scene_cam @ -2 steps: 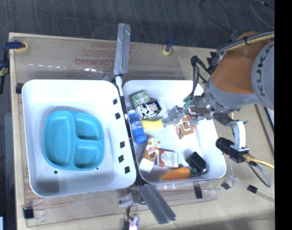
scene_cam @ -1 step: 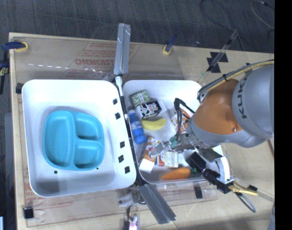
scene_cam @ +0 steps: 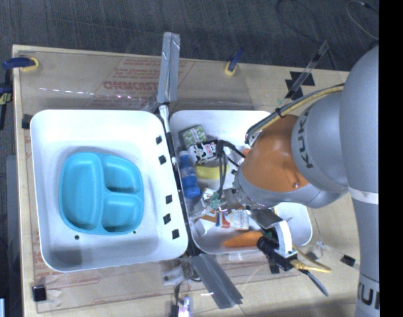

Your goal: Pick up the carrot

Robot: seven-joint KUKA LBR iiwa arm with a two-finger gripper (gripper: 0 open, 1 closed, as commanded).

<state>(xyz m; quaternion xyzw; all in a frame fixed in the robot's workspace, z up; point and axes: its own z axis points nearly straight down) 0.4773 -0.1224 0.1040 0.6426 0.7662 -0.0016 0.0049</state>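
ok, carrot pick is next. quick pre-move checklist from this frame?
1. Carrot located: ok. The carrot lies in the right bin, near its front wall.
2. Carrot fully in sight: not ok. Its right end runs under the arm.
3. Room around the carrot: not ok. Small packets lie close along its far side.
4. Arm over the correct bin: ok. It hangs above the right bin, close to the carrot.
5. Carrot already gripped: cannot tell. The arm covers that spot.
6. Other bin out of the way: ok. The blue plate sits in the left bin, far from the carrot.
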